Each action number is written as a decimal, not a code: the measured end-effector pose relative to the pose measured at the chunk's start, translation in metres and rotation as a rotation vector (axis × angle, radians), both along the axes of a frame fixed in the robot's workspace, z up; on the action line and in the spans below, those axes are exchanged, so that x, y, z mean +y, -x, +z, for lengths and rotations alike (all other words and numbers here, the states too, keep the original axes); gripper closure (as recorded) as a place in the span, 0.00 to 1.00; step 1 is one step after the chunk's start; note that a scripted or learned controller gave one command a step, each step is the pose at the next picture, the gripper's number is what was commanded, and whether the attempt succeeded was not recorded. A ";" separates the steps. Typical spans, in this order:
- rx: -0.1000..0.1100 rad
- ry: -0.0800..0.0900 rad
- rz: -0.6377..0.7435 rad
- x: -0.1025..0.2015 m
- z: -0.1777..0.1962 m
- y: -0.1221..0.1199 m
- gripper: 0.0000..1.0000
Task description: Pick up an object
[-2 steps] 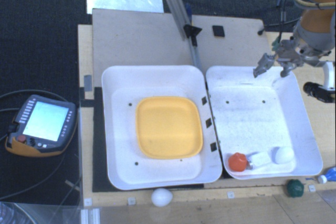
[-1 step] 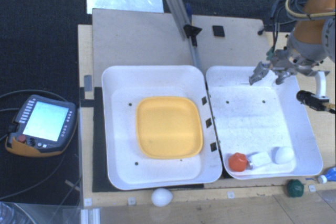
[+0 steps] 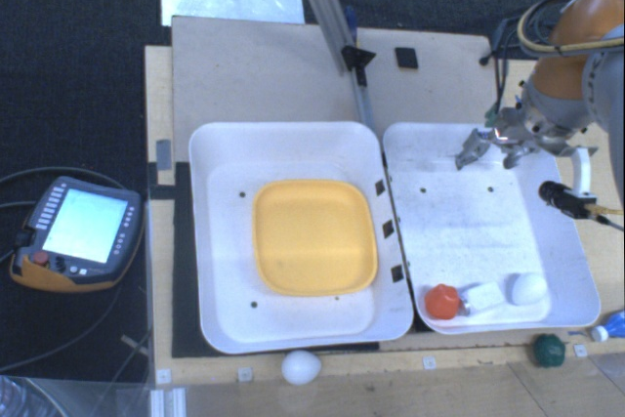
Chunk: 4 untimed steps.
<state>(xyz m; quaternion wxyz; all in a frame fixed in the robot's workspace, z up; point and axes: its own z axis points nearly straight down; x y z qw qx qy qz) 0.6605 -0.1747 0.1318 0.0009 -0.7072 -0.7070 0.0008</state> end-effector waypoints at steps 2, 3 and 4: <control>-0.006 0.001 0.001 0.000 -0.030 -0.001 1.00; -0.008 0.001 0.001 0.004 0.027 0.006 1.00; -0.009 0.001 0.002 0.013 0.086 0.008 1.00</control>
